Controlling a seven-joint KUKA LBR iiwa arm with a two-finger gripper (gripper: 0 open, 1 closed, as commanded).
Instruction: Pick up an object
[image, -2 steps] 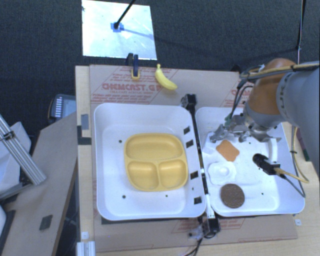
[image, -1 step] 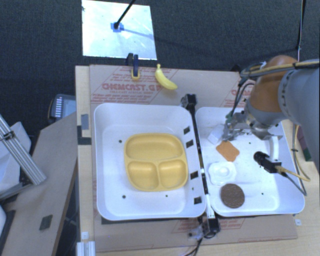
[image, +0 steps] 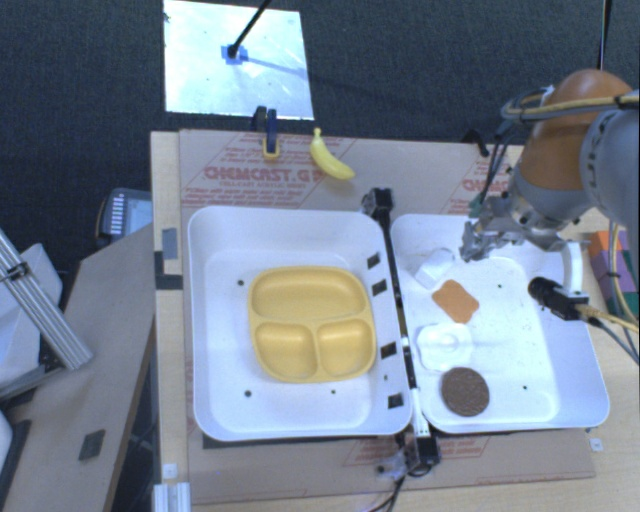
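The arm is reaching into the right bin (image: 580, 400) and its claw (image: 478, 243) is hovering over that bin's far area; whether the claw is wide or narrow cannot be told from this view, and nothing is showing between its tips. Taking the orange flat piece (image: 455, 299) as the landmark: a small white object (image: 435, 267) is lying just beyond it and to its left, almost under the claw; a second white object (image: 442, 343) is lying just nearer the camera; a brown disc (image: 465, 391) is sitting nearer still. The left bin (image: 215, 400) is holding a yellow divided tray (image: 308, 322). Risks, as judgement: the white pieces are blending into the white bin floor, so a descent may be landing off centre; the orange piece and disc are lying flat, so the tips may be sliding over them and closing on nothing.
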